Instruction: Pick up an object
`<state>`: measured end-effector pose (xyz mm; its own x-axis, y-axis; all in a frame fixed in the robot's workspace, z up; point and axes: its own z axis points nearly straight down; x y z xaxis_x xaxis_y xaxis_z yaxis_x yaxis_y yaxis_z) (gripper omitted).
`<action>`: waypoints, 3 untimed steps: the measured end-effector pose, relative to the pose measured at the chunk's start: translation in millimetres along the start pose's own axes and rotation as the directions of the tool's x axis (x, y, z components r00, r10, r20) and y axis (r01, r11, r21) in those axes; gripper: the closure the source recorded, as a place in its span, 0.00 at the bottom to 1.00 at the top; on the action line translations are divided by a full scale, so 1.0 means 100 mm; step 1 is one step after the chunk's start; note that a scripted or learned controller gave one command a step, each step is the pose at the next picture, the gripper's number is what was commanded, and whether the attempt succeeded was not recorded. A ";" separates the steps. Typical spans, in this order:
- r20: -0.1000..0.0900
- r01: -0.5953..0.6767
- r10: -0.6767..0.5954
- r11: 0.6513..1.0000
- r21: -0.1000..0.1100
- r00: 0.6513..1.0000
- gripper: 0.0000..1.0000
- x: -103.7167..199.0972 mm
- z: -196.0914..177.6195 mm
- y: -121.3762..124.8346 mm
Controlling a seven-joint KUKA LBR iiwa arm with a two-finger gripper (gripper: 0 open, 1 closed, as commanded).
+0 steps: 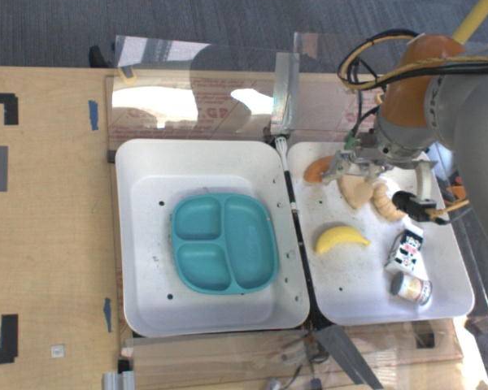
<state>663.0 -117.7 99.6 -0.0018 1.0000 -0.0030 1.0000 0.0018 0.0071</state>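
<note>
Camera view, right-hand shallow white plastic bin point(447, 299): the grey arm with its orange band point(419, 80) reaches in from the right, and its hand point(359, 162) sits low over the far left part of this bin. State of the hand: cannot be told, since the wrist body covers the tips from above. Items closest to it: a small orange rounded piece point(317, 170) just to its left, near the bin's dividing edge; a pale beige lump, perhaps a bread-like toy point(357, 190), directly below it and seemingly touching or nearly so; a tan knobbly piece point(384, 202) beside that lump. Nothing can be confirmed as gripped. Items further off: a yellow plastic banana point(340, 239) lying flat near the bin's middle, well apart from the hand; a white carton with black markings point(405, 251) and a small tan-lidded jar on its side point(412, 288) toward the near right corner. Left-hand white bin point(138, 218): holds a teal three-compartment plastic tray point(224, 244), away from the hand. Handling note, as judgement: the beige lump looks the likeliest target; the descent should be centred on it, clear of the crowding orange and tan pieces, with the lift held off until the grip is seen to hold.
</note>
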 end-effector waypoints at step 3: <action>0.002 0.001 -0.001 1.000 -0.019 1.000 0.00 -0.05 0.03 -0.74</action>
<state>589.4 -122.5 96.4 -0.0028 1.0000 -0.0047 0.9996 0.0029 0.0263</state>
